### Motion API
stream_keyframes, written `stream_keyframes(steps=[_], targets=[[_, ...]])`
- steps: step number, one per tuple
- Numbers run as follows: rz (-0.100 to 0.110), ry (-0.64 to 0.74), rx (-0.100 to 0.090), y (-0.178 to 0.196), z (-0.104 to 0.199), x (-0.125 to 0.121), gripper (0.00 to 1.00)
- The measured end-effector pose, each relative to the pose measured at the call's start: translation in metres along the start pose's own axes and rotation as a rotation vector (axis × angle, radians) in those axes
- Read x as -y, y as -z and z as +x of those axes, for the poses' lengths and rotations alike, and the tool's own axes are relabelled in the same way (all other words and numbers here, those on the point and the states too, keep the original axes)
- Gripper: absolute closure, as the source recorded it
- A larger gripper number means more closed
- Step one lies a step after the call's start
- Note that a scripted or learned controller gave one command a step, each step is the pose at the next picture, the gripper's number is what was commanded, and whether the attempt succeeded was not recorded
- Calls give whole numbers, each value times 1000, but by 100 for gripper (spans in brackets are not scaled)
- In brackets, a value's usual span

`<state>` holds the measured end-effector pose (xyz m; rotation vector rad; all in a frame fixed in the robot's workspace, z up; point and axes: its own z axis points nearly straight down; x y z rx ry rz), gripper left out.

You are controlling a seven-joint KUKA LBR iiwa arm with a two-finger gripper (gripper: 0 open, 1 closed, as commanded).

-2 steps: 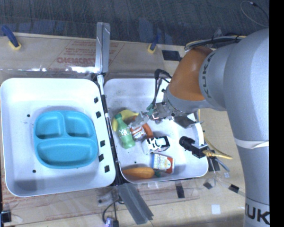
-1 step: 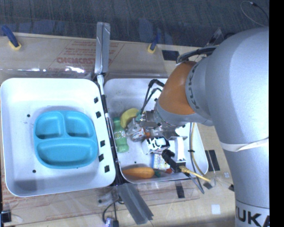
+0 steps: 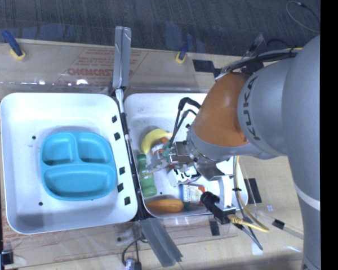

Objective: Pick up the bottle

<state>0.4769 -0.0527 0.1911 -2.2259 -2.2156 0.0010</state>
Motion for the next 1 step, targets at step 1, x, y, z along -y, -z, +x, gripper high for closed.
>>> stream_keyframes(steps=[1], targets=[[2,-434,1,-1,67,-10,0]])
